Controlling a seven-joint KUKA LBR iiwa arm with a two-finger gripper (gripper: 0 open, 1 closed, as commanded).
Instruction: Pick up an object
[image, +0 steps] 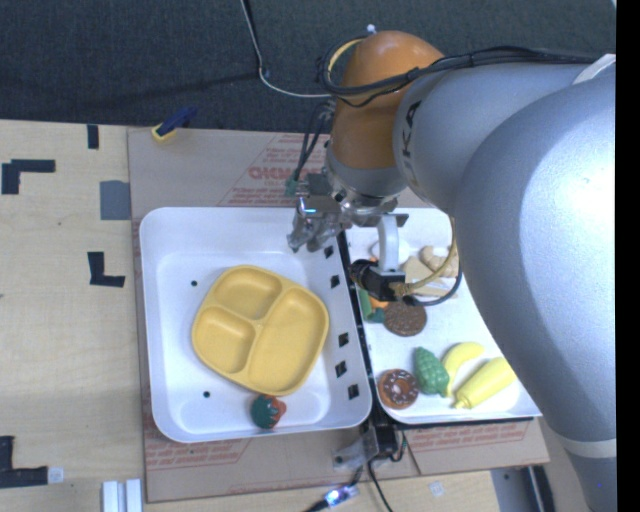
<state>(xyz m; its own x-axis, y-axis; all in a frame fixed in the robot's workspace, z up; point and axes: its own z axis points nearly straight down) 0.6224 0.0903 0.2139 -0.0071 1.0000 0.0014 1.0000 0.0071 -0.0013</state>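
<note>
Two shallow white bins sit side by side on a cardboard sheet (200, 170) spread over the pale wooden bench (60, 350), which carries black tape marks (100, 270) and a small yellow-and-blue clip (173, 123) near its far edge. The left bin (150, 300) holds a yellow divided plate (260, 328) with a small red-and-green toy fruit (266, 410) just beside its near rim. At the near end of the right bin (470, 415) lie a toy donut (398, 388), a knobbly green toy (431, 371), a toy banana (462, 355) and another yellow piece (485, 384), close together.

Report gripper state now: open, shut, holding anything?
Gripper: cannot be told from this view; it hangs over the far right corner of the left bin.
</note>
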